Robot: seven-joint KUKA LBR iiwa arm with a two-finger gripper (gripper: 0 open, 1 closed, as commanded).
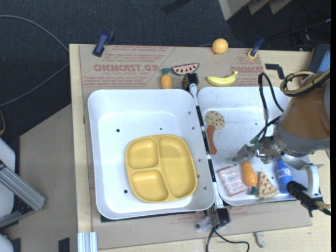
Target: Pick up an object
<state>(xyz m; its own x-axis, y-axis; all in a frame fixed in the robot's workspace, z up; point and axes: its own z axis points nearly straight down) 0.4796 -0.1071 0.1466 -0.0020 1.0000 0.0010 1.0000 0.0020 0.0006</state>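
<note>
Light is even and fairly bright, falling from overhead. The two white bins come close to washing out: the left bin [105,140] reads nearly flat white along its far rim, and the right bin [236,101] has the same pale glare on its floor. Shadows are soft and short. My arm [307,125] throws a faint grey shade onto the right bin's near right corner. The yellow tray [160,167] has a thin dark edge along its near side. The floor beyond the bench's far edge is dim. Focus is soft throughout; print on the bench's far strip is fuzzy. My wrist looks slightly smeared.
</note>
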